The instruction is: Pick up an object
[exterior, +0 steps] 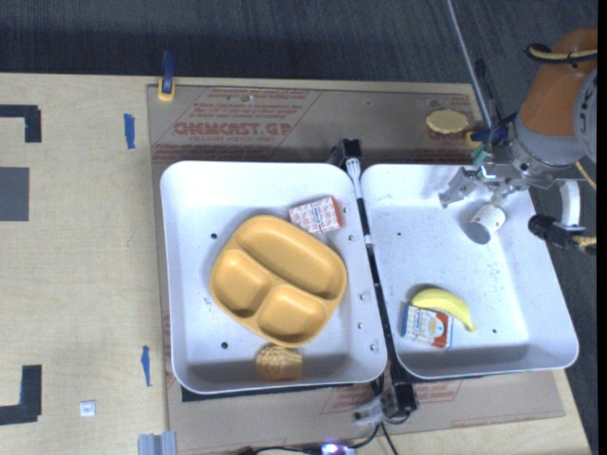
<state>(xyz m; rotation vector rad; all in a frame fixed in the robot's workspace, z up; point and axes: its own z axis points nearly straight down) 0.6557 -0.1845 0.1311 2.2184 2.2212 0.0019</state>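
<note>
A: Where's the hand (484,218)?
B: Over the back right part of the right bin (541,344), at the end of the grey arm (560,112) with the orange band, reaching in from the right. A white rounded tip points down toward the bin floor.
A: Apart or together?
B: Can't tell, the tip hides that from this angle. Nothing seen gripped.
A: Candidates for pickup?
B: Right bin: banana (444,305) toward the front, small carton (426,325) touching it on the front-left side. Both sit well forward and a bit left of the hand, apart from it.
A: Left bin?
B: Left bin (180,254) has a yellow compartment tray (277,278) in the middle, tilted diagonally. A second small carton (316,215) just behind the tray, near the divider. Brown round item (279,360) at the front edge of the tray, touching it. All well apart from the hand.
A: Tabletop?
B: Tabletop (76,273) is light wood; a tan disc (448,121) lies behind the right bin on the brown board.
</note>
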